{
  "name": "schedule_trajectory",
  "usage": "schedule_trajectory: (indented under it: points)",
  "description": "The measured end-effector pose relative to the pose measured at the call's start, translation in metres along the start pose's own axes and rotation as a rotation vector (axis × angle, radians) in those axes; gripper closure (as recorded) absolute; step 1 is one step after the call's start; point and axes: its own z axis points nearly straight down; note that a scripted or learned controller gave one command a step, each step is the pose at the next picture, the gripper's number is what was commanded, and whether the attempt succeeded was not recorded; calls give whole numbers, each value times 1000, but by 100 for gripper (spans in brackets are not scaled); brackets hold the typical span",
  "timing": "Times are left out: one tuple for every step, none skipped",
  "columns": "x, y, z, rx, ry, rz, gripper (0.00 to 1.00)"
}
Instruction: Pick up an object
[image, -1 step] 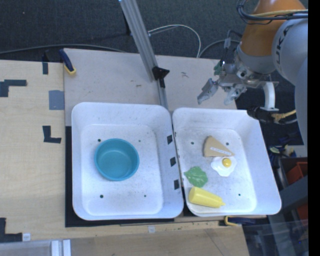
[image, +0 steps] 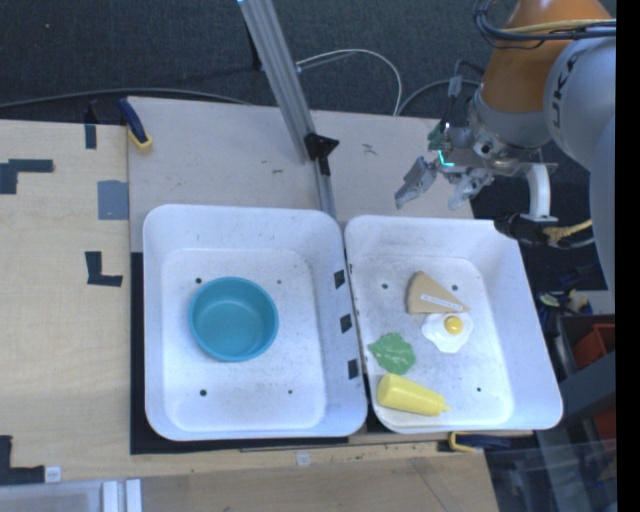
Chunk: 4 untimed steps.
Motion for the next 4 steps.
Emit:
schedule_trajectory:
  points:
    - [-1, 1, 65, 6, 0, 1, 0]
    - [-6, 2, 128, 6, 0, 1, 0]
    - [-5, 1, 177, 2, -1, 1, 0]
    - [-4, 2, 164, 0, 0, -1, 100]
